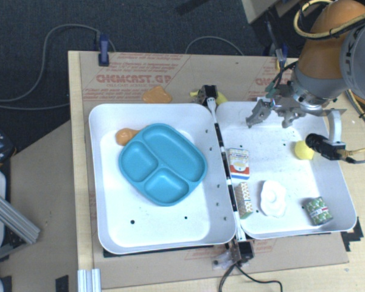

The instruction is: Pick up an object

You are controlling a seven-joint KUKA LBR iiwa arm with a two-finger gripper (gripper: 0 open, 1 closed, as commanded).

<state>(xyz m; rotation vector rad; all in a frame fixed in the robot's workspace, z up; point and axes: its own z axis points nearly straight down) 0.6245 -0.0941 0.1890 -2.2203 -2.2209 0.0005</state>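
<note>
My gripper [272, 118] hangs over the far end of the right bin [337, 181], open, its two fingers spread wide with only bare bin floor between them. Nearer the camera in that bin lie a small red, white and blue carton [238, 163], a patterned snack bar [244, 199], a white lumpy object [272, 198] and a green can [317, 211]. A yellow ball [303, 150] rests to the right of the gripper, beside a black part of the arm.
The left bin [103, 181] holds a blue divided plate [162, 162] and an orange piece [126, 136] by its far left edge. Another orange piece [156, 94] lies on the bench behind the bins. A black divider rail [224, 163] runs between the bins.
</note>
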